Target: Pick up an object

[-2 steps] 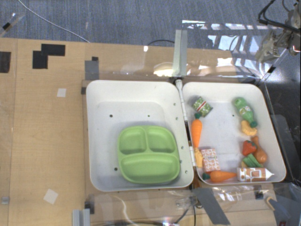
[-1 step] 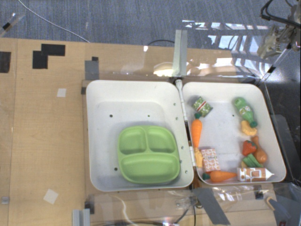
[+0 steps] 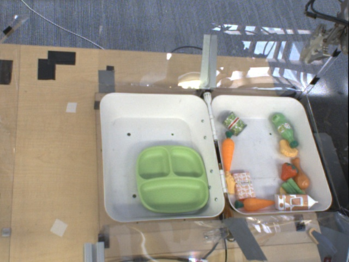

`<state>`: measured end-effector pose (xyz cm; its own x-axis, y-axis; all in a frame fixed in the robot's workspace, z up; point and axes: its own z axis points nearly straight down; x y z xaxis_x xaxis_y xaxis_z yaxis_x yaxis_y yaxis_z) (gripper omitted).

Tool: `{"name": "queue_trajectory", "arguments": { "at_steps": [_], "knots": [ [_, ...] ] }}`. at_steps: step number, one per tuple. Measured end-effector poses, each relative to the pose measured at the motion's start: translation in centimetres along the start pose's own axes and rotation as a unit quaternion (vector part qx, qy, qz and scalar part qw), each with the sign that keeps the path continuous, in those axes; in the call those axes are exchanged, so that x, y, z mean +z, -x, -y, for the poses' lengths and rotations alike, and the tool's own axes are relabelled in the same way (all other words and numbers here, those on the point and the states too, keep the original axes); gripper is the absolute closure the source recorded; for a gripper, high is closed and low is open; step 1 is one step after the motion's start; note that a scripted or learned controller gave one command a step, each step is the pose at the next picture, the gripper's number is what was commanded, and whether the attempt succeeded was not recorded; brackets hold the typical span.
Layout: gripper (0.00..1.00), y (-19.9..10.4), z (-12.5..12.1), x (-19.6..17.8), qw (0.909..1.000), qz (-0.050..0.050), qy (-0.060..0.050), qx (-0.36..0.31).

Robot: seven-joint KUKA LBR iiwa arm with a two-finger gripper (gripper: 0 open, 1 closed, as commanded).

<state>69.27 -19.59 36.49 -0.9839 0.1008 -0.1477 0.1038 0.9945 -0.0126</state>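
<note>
So far nothing is lifted: every toy lies in the right bin (image 3: 256, 107), carrot (image 3: 227, 153) at 9 o'clock, green bottle (image 3: 283, 127) at 1 o'clock, while the gripper (image 3: 320, 43) hangs off toward 1 o'clock, fingers' state unreadable; the whole pick remains.

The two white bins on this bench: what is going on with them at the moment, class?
Nothing is being handled at this moment. The left shallow white bin holds a light green plastic plate with three compartments. The right shallow white bin holds toy food: an upright orange carrot by the divider, a second carrot lying flat near the front wall, a green bottle, a small green carton and a white-and-orange bottle. Nothing has yet been picked up.
</note>
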Motion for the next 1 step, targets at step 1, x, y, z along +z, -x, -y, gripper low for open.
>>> {"name": "queue_trajectory", "arguments": {
  "at_steps": [1],
  "knots": [
    [1.0, -5.44, -9.74, 7.14, 0.9974, -0.072, 0.008, 0.0]
  ]
}}
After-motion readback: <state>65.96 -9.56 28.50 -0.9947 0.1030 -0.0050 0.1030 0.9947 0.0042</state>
